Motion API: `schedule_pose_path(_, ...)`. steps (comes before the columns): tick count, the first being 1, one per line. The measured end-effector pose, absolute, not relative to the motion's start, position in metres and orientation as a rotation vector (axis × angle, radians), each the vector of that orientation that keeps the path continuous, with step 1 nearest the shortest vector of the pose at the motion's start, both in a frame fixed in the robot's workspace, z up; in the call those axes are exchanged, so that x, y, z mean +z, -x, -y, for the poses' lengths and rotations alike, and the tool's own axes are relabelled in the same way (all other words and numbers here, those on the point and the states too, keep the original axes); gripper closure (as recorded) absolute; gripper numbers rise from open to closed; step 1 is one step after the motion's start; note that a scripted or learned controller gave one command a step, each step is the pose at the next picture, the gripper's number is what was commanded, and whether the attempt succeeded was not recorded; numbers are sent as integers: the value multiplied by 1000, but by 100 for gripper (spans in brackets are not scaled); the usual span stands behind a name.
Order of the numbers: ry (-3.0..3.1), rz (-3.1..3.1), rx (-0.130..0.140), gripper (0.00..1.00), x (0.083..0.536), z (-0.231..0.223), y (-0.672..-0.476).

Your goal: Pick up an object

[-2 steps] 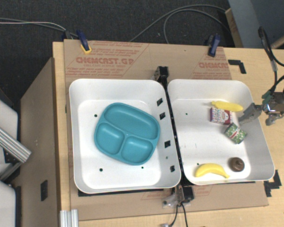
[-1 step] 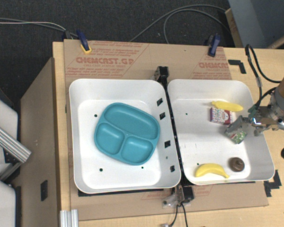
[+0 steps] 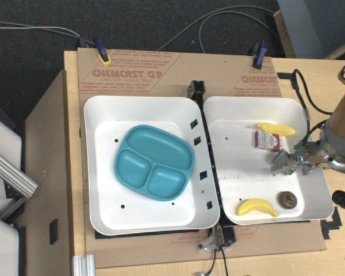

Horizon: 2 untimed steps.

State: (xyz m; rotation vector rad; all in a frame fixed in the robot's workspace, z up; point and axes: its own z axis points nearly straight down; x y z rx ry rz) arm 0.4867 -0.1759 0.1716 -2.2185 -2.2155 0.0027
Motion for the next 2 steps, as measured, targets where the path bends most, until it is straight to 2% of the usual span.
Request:
schedule_pose_path(1, 2216, 2215, 4, 0, 109, 175, -480)
schedule_pose_path(2, 2222, 2220, -3, 100, 124, 176, -483)
